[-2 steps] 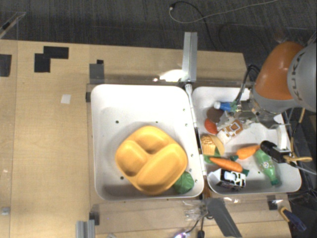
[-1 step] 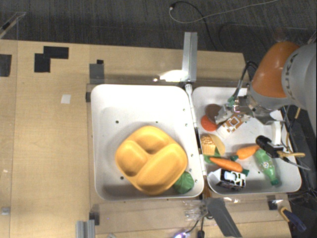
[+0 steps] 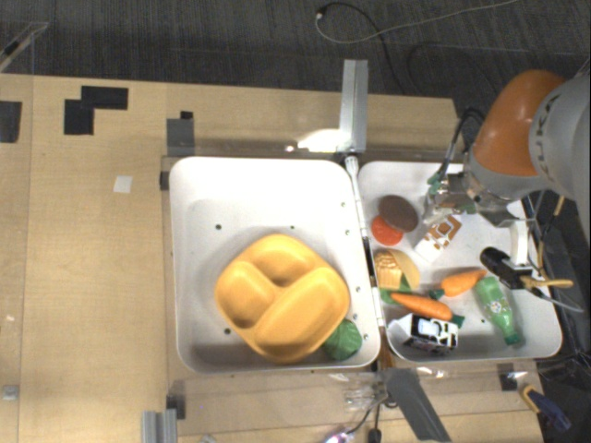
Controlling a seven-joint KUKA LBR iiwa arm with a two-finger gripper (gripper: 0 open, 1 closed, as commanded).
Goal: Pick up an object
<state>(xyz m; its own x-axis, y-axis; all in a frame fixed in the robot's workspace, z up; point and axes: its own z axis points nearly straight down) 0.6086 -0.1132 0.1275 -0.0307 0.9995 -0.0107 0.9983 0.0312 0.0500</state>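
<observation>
Nearest, along the front wall of the right bin [image 3: 399, 175], a small black and white toy car [image 3: 431, 332] sits beside a green bottle [image 3: 499, 310] that lies on its side in the front right corner. In the left bin [image 3: 203, 201], a green leafy lump [image 3: 343, 340] is tucked in the front right corner, touching a big yellow divided dish [image 3: 282, 295] that takes up most of that bin's front half.

Further back in the right bin, a long carrot [image 3: 422, 305] lies just behind the car, and a shorter carrot [image 3: 462, 282] lies near the bottle's top. A slice of bread [image 3: 390, 270] rests against the wall between the bins. Behind it come a red disc [image 3: 388, 232] and a brown disc [image 3: 399, 212], touching each other. A small white and brown box [image 3: 441, 233] lies just beside them.

The gripper [image 3: 451, 195] hangs over the back of the right bin, right above the box; I cannot tell whether it is spread or pressed together, and nothing is seen in its grasp. The grey and orange arm [image 3: 554, 146] reaches in from the right.
</observation>
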